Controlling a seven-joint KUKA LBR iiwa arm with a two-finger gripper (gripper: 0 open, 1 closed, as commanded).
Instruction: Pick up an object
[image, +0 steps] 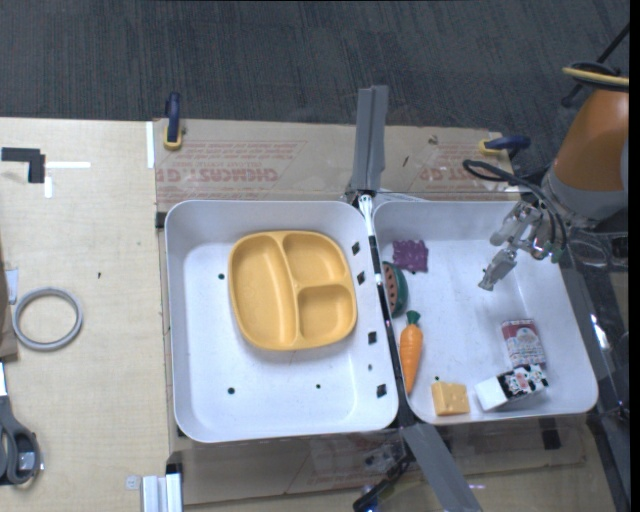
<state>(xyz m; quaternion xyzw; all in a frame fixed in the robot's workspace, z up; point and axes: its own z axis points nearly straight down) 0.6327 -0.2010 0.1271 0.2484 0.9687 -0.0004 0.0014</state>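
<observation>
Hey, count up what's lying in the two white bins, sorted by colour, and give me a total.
Yellow: 2, divided plate, cheese wedge
Orange: 1, carrot
Purple: 1, grape bunch
Red-green: 1, watermelon slice
Red-white: 1, packet
Black-white: 1, carton
Total: 7

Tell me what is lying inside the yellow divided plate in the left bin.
The yellow plate shows three compartments, each with bare yellow floor and no item in it. It rests flat on the left bin, so the bin floor beneath it is covered and cannot be seen.
</observation>
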